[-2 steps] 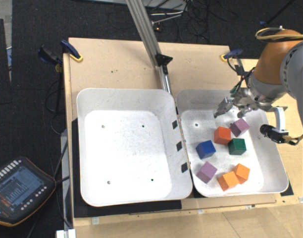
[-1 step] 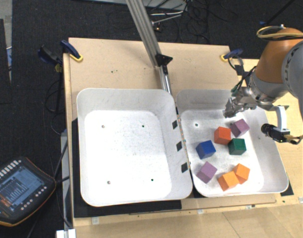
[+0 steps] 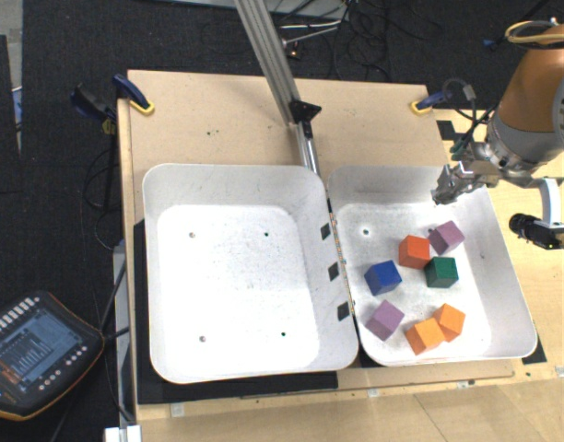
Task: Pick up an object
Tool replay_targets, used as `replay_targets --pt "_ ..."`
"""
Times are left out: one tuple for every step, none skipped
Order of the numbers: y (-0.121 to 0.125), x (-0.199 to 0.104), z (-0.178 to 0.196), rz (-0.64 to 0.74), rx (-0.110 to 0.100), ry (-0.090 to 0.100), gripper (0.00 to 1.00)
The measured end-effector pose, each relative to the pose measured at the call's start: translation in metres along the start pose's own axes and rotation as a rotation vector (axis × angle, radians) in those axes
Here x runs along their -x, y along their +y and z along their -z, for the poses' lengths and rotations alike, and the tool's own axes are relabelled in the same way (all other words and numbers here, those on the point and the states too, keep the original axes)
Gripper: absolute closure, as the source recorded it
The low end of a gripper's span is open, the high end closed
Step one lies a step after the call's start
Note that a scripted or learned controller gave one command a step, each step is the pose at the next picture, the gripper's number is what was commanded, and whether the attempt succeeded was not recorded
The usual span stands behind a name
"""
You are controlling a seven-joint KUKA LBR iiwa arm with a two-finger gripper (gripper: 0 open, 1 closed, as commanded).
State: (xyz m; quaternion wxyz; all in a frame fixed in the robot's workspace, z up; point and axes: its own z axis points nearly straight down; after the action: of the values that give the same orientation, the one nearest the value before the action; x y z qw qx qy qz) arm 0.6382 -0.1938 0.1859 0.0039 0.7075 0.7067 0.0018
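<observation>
The right bin (image 3: 503,334) holds several small blocks: a purple one (image 3: 446,237), an orange-red one (image 3: 414,250), a dark green one (image 3: 441,272), a blue one (image 3: 382,276), a second purple one (image 3: 385,319), and two orange ones (image 3: 423,335) (image 3: 451,320) near the front. My gripper (image 3: 445,190) hangs over the bin's back right part, just behind the upper purple block and apart from it. Nothing shows between its tips.
The left bin (image 3: 171,191) lies beside the right one, with black clips on the shared edge. A slanted metal pole (image 3: 268,44) crosses the back of the bench. A teach pendant (image 3: 33,353) rests off the bench at lower left.
</observation>
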Motion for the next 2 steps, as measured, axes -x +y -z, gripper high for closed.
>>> replay_targets --pt "-0.008 -0.002 0.053 0.001 0.0 0.0 1.0" --pt "-0.006 0.008 0.104 0.001 0.0 -0.001 1.0"
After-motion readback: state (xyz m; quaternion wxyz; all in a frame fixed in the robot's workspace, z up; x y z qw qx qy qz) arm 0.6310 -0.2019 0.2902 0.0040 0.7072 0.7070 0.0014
